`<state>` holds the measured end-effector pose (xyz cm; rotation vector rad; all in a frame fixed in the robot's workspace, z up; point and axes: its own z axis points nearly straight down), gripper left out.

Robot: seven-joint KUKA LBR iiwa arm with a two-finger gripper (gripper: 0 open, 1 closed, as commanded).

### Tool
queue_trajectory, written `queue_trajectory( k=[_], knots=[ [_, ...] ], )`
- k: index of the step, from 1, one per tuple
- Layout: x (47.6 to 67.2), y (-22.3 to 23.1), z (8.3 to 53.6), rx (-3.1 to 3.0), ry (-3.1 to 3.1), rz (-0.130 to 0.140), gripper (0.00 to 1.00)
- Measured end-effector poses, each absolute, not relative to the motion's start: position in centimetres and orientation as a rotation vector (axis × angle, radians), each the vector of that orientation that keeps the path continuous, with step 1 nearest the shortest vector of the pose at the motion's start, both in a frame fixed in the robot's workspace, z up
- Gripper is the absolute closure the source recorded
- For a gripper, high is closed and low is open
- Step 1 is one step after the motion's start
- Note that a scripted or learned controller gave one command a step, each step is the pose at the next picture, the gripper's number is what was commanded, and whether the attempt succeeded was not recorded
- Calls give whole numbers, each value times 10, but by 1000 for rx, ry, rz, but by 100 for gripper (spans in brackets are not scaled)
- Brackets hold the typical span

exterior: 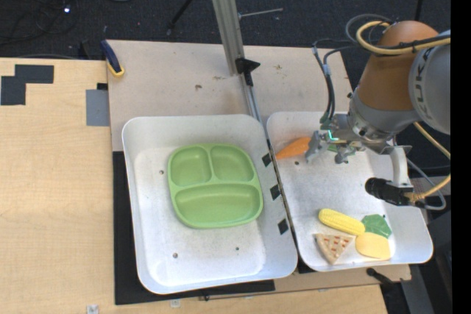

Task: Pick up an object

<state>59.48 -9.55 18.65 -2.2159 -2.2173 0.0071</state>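
Reaching in from the right, the arm [401, 77] hangs over the right bin [324, 180], and its gripper [333, 147] sits low near that bin's back left corner. Whether the claw is apart or together cannot be told from this slant. Just left of the gripper lies a carrot [293, 148], orange, close against the bin's left wall; nothing shows between the fingers.

Near the right bin's front right corner sits a cluster: a corn cob [341, 220] lies slantwise, a pizza slice [332, 246] lies just in front of it, a yellow piece [373, 245] lies beside the slice, and a green piece [377, 223] is tucked behind the yellow one, touching it. These lie well apart from the gripper.

The left bin [147, 158] carries a green tray [215, 184] with three compartments, lying flat near its middle. Black clips [274, 191] mark the seam where the two bins meet.

Behind the bins an aluminium post [227, 22] rises from the bench [169, 77], close to the seam's back end. Cables [327, 84] loop down from the arm beside the gripper, and a black fitting [388, 190] sticks out over the right bin's right side.
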Motion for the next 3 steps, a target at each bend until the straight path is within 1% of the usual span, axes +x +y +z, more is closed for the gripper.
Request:
queue_trajectory(
  k=[1,2,3],
  knots=[
    [596,-96,188,-2218,-2220,3,0],
    [598,-102,128,-2217,-2216,9,0],
    [600,-102,90,-2221,-2220,-1,0]
  ],
)
